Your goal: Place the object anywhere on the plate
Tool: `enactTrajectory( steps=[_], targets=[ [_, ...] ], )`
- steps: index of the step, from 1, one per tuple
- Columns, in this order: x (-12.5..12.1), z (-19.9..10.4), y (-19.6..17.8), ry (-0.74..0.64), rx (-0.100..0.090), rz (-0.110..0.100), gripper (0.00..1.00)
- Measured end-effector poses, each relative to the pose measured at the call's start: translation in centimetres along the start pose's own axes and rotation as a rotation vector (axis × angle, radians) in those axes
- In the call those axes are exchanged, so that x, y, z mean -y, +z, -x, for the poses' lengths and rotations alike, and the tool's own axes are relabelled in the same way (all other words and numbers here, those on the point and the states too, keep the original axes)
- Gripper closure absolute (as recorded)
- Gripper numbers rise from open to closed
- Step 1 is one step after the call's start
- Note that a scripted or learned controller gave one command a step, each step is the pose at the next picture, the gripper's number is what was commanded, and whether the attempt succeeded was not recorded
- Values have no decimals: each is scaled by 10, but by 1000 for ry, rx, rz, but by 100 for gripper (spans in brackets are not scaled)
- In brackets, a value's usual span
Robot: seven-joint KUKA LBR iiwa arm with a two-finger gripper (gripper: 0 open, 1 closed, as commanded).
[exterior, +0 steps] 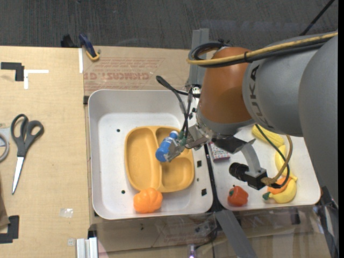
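Camera view looks down on a divided yellow plate (142, 160) lying in the left white bin (102, 160). Over the plate's centre ridge, toward its right compartment, the gripper (178, 145) is pinched on a blue bottle (164, 150) with a pale cap. The bottle is tilted, its capped end up toward the fingers and its blue end hanging over the plate. Whether the bottle touches the plate cannot be told from this angle. The grey arm (290, 79), with its orange band, reaches in from the plate's right and covers much of the right bin (258, 204). An orange fruit (148, 200) sits at the plate's near edge, touching or just overlapping its rim. Right of the plate, in the right bin, lie a small printed box (219, 153), a red pepper (237, 196) and yellow bananas (284, 190). Well to the plate's left, on the bench outside the bins, lies a pair of scissors (22, 138).
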State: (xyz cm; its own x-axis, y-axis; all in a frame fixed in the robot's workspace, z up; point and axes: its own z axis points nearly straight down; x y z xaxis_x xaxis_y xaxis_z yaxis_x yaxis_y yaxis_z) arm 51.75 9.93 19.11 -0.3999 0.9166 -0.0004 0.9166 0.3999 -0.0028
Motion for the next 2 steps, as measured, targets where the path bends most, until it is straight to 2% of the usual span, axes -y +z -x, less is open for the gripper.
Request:
enactTrajectory(
  steps=[1,2],
  targets=[
    [0,1,-8,3,1,-2,100],
    [51,17,0,-275,-1,0,100]
  ],
)
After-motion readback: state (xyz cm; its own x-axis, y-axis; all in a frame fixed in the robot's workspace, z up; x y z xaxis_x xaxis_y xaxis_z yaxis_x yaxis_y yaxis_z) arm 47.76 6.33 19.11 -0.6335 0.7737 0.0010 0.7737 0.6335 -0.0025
